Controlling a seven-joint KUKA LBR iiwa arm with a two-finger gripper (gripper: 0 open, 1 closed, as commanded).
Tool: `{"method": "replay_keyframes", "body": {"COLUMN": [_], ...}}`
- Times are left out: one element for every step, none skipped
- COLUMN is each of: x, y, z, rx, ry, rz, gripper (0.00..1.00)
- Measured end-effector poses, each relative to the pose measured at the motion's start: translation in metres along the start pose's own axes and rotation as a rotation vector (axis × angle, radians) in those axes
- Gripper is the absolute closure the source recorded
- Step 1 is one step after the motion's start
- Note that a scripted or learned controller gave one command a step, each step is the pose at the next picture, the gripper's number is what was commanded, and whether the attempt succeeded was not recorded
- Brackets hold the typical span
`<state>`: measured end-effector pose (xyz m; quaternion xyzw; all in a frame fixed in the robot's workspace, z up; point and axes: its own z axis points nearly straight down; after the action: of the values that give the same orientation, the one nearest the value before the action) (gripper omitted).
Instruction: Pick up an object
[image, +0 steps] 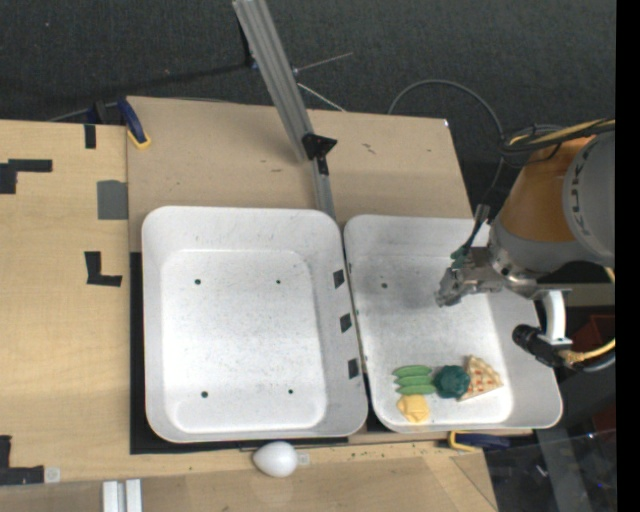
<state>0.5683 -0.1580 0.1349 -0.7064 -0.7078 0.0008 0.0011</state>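
Note:
In the right bin (400, 260), near its front edge, lies a small cluster: a green ridged piece (412, 377), a dark teal object (452, 381), a yellow piece (413, 406) and a tan wedge with red dots (483, 378). My gripper (450, 291) hangs over the right part of that bin, well behind the cluster and apart from it. Nothing shows between its fingers from this angle. The grey arm with its orange band (545, 200) comes in from the right.
The left bin (240, 225) sits beside the right one. A white egg-shaped object (275, 459) rests on the bench in front of the left bin. A slanted metal bar (285, 85) stands behind the bins. Cables trail at the right.

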Motion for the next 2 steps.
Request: {"method": "replay_keyframes", "body": {"x": [-0.002,0.006], "y": [0.003,0.006], "z": [-0.063,-0.109], "rx": [-0.008,-0.007], "ry": [-0.002,-0.001], "rz": [0.001,-0.001], "gripper": [1.0,1.0]}}
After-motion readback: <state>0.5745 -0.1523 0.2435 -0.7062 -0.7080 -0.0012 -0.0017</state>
